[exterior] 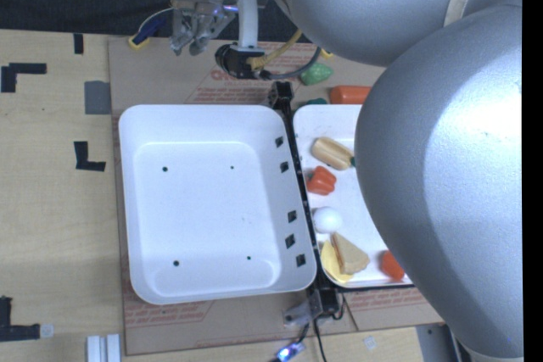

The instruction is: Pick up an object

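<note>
Pincer [192, 38] hangs over the brown sheet [161, 85] on the tabletop [51, 199], past the far rim of the left bin [204, 208]. Nothing in its grip. Spread or pressed together: cannot tell from this angle.

Nearest, just view-right of the pincer and a little toward the camera: green piece [316, 74] on the sheet, outside both bins. Next to it, further view-right: orange piece [348, 95], partly under my arm, by the right bin's [335, 121] far rim.

Left bin sits directly below the pincer in the view, close to it.

Pickable things lie in the right bin, all view-right of the pincer and nearer the camera. In order out from the pincer:
- tan bun [331, 153], near the far end
- red piece [321, 180], just beside the bun, against the dividing wall
- white ball [327, 220]
- tan wedge [348, 253] lying on a yellow piece [329, 264]
- orange-red piece [390, 265], farthest, at my arm's edge

All are well apart from the pincer.
</note>
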